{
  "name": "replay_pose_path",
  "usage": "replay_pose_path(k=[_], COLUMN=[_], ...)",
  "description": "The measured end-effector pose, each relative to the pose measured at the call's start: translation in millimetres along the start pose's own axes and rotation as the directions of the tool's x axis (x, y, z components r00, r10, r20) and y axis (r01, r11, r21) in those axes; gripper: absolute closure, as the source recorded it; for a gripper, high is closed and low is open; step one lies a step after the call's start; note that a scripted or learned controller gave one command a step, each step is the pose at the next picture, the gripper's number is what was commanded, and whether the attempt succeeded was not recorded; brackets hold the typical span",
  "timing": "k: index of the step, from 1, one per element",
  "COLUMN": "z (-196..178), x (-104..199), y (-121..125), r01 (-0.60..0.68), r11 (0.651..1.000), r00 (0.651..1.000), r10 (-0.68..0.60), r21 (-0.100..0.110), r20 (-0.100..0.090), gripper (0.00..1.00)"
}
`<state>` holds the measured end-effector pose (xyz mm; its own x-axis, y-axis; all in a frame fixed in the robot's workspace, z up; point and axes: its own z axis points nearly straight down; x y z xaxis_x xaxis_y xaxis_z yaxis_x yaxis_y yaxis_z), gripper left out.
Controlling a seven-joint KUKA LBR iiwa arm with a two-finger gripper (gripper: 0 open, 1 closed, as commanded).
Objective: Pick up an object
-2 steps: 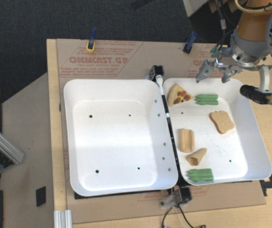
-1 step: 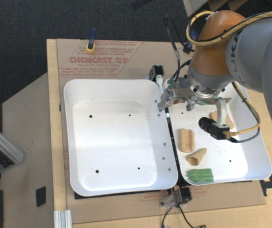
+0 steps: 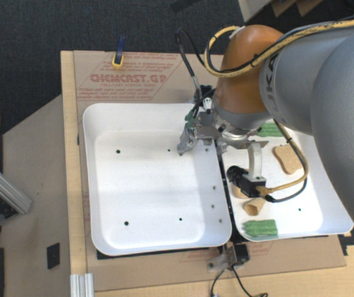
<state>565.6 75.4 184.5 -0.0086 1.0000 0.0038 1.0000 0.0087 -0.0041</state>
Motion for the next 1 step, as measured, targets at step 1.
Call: replay_pose_path(k=[1], z=[-0.5], x=[-128.0], y=[-50.4], r01=[-0.023], r11=[1.0], r00=[1.0], r10=[0.023], r21=[0.002], r20=[0.007], gripper=[0.0])
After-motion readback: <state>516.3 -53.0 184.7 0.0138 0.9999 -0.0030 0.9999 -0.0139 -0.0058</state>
